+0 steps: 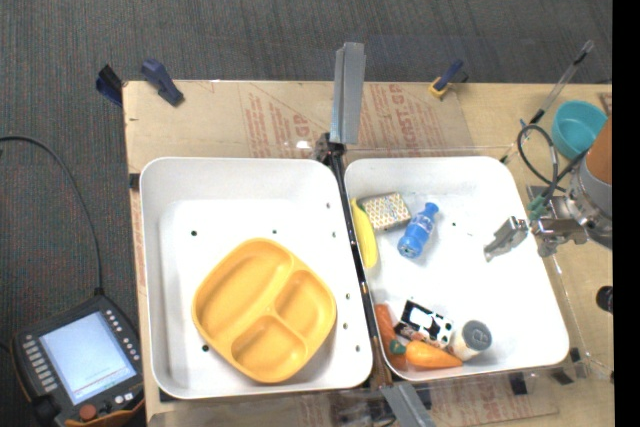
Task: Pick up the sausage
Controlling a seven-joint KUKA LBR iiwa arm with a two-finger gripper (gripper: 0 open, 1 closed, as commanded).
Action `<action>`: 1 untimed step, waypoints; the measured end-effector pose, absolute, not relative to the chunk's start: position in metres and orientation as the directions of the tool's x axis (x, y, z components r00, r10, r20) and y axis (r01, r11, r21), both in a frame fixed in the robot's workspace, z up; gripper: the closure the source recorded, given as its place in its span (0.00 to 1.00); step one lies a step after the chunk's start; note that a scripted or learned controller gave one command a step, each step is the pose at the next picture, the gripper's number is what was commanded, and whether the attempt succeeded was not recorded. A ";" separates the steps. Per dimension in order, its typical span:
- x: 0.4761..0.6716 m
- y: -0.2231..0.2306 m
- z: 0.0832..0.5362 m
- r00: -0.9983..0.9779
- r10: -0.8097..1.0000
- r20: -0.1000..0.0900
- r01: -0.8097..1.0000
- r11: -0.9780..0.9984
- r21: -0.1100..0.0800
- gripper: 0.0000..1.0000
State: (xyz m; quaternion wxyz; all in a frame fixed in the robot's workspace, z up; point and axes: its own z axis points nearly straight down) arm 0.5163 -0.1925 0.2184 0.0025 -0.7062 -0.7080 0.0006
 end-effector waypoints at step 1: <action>0.553 -0.208 0.144 0.199 0.980 0.002 0.980 -0.199 -0.005 0.00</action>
